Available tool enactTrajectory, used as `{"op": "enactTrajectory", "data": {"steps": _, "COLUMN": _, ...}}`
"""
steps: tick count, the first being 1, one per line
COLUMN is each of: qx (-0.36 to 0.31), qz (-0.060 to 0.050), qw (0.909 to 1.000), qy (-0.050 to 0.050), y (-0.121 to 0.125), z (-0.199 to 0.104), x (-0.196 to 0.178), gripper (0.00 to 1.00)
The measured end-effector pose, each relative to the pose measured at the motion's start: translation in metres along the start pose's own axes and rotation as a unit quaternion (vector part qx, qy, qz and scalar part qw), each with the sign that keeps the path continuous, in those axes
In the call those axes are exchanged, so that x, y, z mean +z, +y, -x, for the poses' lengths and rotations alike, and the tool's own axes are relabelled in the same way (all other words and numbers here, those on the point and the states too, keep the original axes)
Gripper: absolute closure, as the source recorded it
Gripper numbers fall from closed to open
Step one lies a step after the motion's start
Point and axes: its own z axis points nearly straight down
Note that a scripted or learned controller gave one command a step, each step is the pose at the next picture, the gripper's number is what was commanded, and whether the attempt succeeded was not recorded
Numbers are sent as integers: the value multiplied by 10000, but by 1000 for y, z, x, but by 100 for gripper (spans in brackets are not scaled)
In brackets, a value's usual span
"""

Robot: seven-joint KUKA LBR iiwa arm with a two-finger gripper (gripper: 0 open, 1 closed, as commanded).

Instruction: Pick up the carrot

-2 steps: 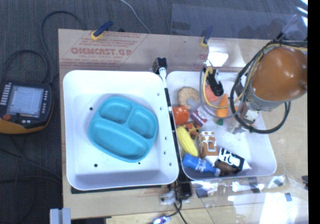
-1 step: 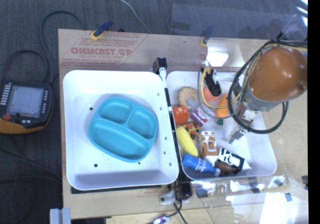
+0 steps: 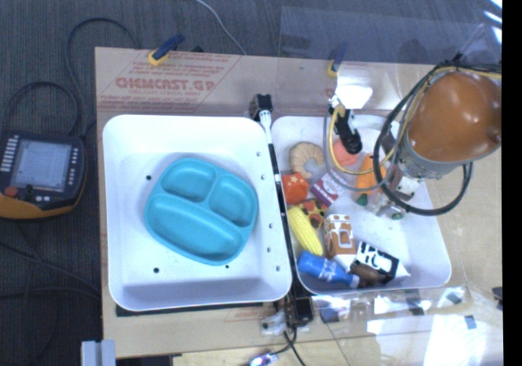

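carrot [image 3: 366, 179] seemed light, stiff, smooth toy; half hidden | we would grasp across its middle | gripper [image 3: 383, 193] state: we could not tell

Slanted overhead view, both bins [image 3: 114, 193]

At the right of the frame the arm [image 3: 444, 132] shows a rounded, glossy orange band over a grey metal wrist section. Black cables loop in wide arcs around it, and a yellow wire runs beside a black fitting further left
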Motion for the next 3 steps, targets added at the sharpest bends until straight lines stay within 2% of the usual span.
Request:
{"op": "enactTrajectory", "data": {"steps": 1, "qx": -1251, "qz": 70, "qw": 9921, "qy": 73, "y": 9, "z": 28, "x": 8, "gripper": 100}}
{"op": "enactTrajectory", "data": {"steps": 2, "qx": -1251, "qz": 70, "qw": 9921, "qy": 59, "y": 9, "z": 29, "x": 9, "gripper": 0}}
{"op": "enactTrajectory", "data": {"steps": 3, "qx": -696, "qz": -27, "qw": 9976, "qy": -19, "y": -11, "z": -35, "x": 12, "gripper": 0}}
